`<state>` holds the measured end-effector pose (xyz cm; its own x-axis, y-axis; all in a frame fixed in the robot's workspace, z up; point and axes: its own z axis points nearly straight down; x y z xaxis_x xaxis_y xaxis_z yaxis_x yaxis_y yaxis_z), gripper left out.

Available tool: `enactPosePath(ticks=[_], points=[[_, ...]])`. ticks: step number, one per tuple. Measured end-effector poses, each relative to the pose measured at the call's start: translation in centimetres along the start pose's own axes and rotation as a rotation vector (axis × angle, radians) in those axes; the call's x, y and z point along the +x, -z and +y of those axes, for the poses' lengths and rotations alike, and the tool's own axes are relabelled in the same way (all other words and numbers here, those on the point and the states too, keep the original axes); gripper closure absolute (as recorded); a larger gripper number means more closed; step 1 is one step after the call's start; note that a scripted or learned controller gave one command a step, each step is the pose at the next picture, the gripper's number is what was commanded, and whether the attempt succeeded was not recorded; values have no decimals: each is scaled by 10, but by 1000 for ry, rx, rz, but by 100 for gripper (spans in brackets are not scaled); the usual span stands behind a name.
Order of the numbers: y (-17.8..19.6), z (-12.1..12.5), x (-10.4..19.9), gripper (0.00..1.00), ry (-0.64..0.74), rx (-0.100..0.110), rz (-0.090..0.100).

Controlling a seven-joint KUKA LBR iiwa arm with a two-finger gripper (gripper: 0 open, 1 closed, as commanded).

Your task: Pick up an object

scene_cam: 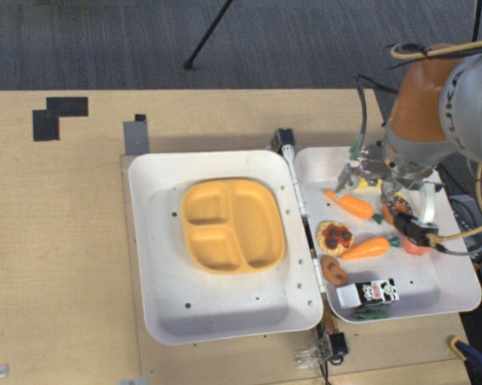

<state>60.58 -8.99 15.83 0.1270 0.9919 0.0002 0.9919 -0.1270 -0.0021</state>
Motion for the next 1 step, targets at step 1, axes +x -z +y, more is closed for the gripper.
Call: enactPosePath(ticks=[1], points=[[-68, 12, 2, 0, 261, -6, 0]])
